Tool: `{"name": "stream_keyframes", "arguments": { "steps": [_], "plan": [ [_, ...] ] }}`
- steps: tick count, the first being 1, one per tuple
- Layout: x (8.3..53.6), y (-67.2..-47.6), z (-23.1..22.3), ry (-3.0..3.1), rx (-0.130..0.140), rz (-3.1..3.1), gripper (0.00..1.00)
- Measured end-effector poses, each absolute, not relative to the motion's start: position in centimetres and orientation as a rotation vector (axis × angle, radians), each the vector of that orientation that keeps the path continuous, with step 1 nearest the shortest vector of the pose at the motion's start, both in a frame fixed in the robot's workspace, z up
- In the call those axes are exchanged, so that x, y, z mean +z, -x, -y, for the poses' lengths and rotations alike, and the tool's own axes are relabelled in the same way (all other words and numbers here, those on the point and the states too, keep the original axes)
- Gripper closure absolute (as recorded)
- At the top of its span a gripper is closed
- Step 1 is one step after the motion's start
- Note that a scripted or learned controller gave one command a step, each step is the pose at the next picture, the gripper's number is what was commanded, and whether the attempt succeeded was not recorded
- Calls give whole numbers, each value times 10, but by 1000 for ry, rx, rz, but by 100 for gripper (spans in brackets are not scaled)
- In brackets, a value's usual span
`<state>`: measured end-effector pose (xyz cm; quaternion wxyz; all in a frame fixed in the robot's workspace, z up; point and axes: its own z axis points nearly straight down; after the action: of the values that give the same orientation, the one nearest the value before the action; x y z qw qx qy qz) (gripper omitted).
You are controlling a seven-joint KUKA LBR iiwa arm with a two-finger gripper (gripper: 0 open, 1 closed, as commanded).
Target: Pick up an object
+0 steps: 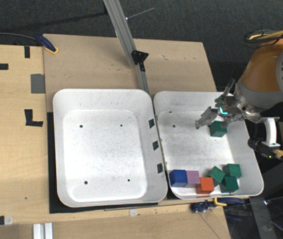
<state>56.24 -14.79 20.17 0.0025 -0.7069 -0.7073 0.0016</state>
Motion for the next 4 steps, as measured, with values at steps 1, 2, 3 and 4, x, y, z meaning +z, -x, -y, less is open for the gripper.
{"name": "stream_keyframes", "arguments": {
  "steps": [1, 2, 3, 4],
  "plan": [
    [204, -563, 148, 2218, 1, 2223, 0],
    [154, -559, 157, 2218, 7, 2218, 0],
    [90, -558, 154, 2218, 6, 2220, 0],
    [91, -557, 154, 2218, 2, 2221, 0]
  ]
}}
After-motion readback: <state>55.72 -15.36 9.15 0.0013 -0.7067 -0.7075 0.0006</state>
